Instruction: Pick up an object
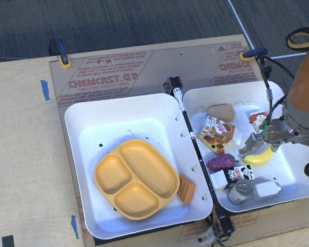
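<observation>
The arm reaches in from the right, and its claw [255, 144] sits low in the right bin [300, 185], just beside a yellow banana [260, 157]. Whether the claw is wide or narrow, I cannot tell. Near it lie a purple bunch of grapes [221, 162], a pizza slice [218, 131], a tan bread roll [221, 112] and a grey can [239, 192]. The left bin [86, 124] holds a yellow divided plate [136, 178] with a small orange block [187, 190] touching its edge. Both bins rest on the worktop [26, 184].
</observation>
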`<state>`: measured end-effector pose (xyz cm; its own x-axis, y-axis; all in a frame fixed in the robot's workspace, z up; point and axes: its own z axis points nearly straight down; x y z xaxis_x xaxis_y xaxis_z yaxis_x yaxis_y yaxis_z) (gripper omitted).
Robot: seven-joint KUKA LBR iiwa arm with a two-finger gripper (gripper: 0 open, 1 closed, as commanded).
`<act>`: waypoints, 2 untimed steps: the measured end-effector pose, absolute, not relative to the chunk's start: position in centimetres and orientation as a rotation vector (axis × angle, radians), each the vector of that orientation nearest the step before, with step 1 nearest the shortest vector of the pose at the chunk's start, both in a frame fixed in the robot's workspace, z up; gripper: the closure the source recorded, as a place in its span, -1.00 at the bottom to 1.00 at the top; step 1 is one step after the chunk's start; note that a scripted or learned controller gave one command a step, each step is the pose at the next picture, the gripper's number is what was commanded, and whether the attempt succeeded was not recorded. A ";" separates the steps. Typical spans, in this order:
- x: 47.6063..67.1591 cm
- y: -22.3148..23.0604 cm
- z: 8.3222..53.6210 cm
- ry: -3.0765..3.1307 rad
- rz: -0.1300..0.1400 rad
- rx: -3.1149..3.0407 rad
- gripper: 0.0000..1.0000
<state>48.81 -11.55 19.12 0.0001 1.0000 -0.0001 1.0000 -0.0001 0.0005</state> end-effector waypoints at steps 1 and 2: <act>50.7 -10.5 11.2 2.219 0.002 2.221 -1.00; 61.8 -13.4 9.0 2.224 -0.002 2.222 -1.00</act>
<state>61.76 -13.39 9.05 -0.0008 1.0000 0.0008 1.0000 0.0008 -0.0026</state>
